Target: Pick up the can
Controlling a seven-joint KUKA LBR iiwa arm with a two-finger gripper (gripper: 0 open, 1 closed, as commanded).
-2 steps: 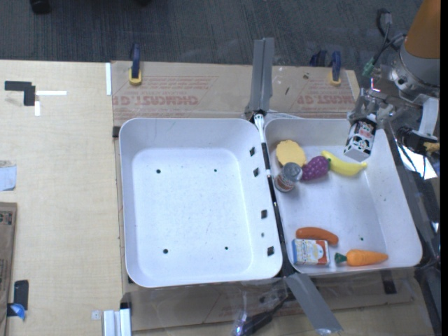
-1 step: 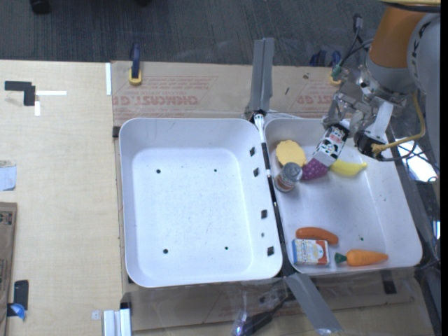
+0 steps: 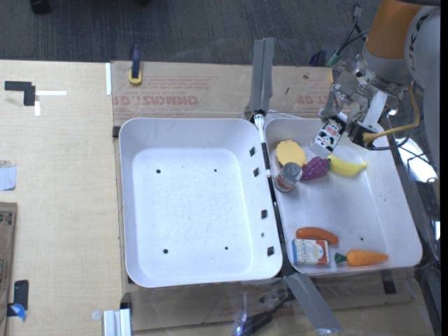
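Pincer (image 3: pixel 334 120) hangs over the right bin's (image 3: pixel 392 208) far edge, gripping a small panda-print carton (image 3: pixel 325 138); can (image 3: pixel 286 177) lies untouched by the divider.

The arm (image 3: pixel 399 19) runs off the top and right edges, so only its wrist end shows. Its gripper (image 3: pixel 334 124) is too cluttered to tell how the jaws stand. Just below them a small black-and-white carton (image 3: pixel 326 137) hangs, print unreadable. Down-left, the can (image 3: pixel 287 176) lies partly behind purple grapes (image 3: pixel 316 167), label blurred.
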